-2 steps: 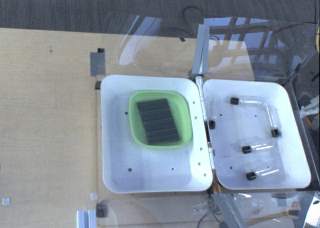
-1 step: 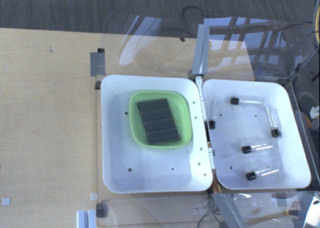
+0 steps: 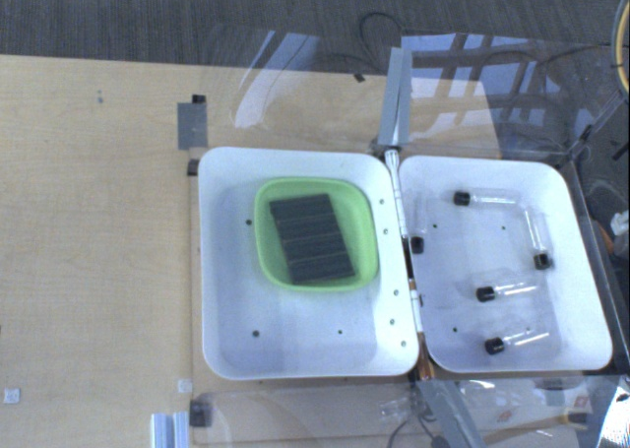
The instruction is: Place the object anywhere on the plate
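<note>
looking nearest first: the left bin (image 3: 295,343) has bare white floor on the near side of the green plate (image 3: 366,239). to the plate's right, across the divider, the right bin (image 3: 581,323) holds four clear tubes (image 3: 507,341) with black caps, scattered well apart. on the plate itself lies the dark ridged block (image 3: 311,237), wholly inside the rim. its long axis runs near to far, the far end tipped slightly left. if that block is the object, the placing looks done. if a tube is meant, the arm's side is nearer, and the carry goes left over the divider. as for the gripper, released or clenched, i cannot tell. beyond the plate, a grey bracket (image 3: 192,124) sits on the bench.
</note>
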Controlling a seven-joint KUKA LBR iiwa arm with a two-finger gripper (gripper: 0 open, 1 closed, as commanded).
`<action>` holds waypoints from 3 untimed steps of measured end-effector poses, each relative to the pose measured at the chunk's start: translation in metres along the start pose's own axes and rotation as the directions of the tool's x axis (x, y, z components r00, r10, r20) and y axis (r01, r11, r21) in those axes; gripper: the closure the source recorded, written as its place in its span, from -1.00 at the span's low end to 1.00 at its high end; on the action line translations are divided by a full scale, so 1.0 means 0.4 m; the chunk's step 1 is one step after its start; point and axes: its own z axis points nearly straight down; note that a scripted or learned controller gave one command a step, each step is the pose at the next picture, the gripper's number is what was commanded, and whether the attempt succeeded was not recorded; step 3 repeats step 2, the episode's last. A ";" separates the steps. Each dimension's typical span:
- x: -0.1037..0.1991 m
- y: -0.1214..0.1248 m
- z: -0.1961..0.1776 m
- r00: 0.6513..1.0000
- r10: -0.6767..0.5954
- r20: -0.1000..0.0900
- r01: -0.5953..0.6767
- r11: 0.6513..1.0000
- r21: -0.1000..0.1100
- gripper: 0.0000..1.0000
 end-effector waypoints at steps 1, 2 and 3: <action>-0.004 -0.001 0.000 0.949 -0.317 0.000 0.317 0.949 0.001 -1.00; -0.019 -0.003 0.000 0.806 -0.592 -0.002 0.592 0.806 0.002 -1.00; -0.019 -0.003 0.000 0.806 -0.592 -0.002 0.592 0.806 0.002 -1.00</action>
